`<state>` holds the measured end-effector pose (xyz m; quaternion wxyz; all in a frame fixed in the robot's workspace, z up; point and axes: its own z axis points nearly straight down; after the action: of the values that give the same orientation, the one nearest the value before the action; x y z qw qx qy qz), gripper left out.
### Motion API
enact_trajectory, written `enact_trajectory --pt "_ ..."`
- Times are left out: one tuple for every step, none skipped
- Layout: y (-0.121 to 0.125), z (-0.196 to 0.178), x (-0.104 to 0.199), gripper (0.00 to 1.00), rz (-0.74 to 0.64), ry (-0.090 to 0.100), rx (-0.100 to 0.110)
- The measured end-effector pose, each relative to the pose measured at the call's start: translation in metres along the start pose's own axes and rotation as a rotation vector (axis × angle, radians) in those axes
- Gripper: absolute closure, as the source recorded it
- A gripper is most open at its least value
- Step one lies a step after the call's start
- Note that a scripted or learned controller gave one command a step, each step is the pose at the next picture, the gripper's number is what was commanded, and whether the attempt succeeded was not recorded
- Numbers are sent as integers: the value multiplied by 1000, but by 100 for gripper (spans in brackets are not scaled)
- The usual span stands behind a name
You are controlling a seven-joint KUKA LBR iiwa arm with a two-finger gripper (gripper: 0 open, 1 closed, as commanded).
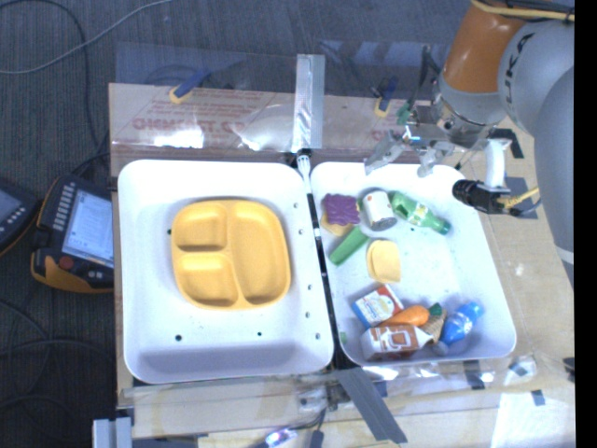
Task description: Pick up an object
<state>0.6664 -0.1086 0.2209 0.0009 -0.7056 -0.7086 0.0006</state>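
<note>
pincer (403, 152) spread open and holding nothing, above the right bin's (490, 259) far rim, near the green bottle (419, 213)

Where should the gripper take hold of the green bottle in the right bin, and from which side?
Probably across the middle of the green bottle's body, coming straight down from above. It lies on its side, slanting from upper left to lower right, so the jaws should close across its narrow width. A silver can crowds its upper-left end, while the lower-right end has open bin floor around it.
</note>
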Motion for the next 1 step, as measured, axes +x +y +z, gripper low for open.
enact_trajectory --pt "2 110 3 0 -116 -3 0"
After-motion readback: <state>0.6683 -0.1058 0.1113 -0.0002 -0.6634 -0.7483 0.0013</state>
